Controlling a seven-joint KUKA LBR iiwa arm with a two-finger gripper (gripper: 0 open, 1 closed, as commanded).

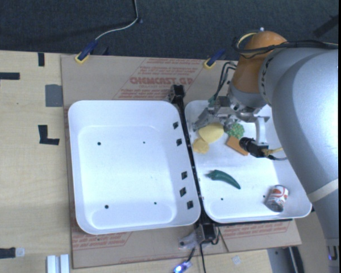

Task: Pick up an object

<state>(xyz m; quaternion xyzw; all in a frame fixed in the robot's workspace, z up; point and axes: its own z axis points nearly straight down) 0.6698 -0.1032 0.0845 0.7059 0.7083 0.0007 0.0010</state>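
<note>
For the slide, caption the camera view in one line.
Arm's tool low in the right bin over yellow pieces; green pepper and small can lie nearer.

bench (23,152): light wood | backdrop (57,10): dark fabric | cardboard sheet (153,81)

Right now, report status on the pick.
Gripper low in right bin, over yellow pieces. Grasp unconfirmed. Broccoli, green pepper, can nearby.

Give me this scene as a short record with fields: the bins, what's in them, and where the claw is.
left bin: white, shallow
right bin: white, holds the items
far end items: yellow pieces, broccoli, orange piece
middle: green pepper
near corner: can, lying down
claw: low over the far end items
grasp: cannot tell
</note>
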